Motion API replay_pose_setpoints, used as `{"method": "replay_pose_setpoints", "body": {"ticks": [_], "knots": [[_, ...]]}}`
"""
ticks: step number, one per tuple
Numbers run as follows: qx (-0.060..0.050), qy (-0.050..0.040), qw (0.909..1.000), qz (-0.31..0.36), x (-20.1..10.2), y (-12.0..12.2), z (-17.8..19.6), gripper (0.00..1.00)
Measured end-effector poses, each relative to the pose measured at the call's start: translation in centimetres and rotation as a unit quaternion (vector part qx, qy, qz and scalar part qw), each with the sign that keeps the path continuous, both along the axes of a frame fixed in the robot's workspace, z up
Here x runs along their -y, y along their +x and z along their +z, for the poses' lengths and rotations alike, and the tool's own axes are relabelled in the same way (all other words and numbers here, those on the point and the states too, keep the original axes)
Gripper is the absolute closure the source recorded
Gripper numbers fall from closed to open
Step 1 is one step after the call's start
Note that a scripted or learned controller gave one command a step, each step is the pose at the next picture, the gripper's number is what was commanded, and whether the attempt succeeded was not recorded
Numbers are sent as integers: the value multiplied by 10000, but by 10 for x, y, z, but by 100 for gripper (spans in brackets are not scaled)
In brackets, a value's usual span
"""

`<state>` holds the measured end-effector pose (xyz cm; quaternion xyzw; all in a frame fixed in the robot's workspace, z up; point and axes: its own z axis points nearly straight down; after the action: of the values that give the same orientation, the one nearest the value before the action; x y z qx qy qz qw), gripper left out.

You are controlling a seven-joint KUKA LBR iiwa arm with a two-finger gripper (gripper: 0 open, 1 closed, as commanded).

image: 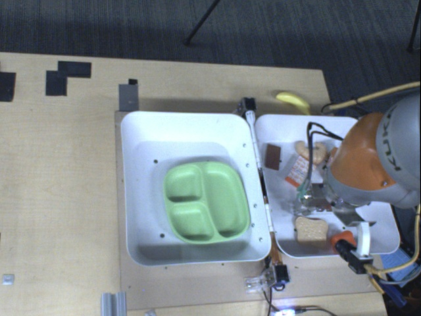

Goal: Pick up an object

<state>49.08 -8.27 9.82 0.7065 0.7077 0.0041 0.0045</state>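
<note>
The gripper [309, 203] hung low in the right bin [388, 239], just above a tan sponge-like block [311, 229]; whether it was open or closed could not be told. A brown block [273, 156] and a snack packet [297, 170] lay near. A clean pick probably called for a straight descent centred on the tan block, clear of the bin wall.
</note>
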Motion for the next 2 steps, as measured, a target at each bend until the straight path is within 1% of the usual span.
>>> {"method": "replay_pose_setpoints", "body": {"ticks": [1,2], "knots": [[-1,1,10000,2,0,0,0,0],[16,2,10000,12,-1,1,10,100]]}}
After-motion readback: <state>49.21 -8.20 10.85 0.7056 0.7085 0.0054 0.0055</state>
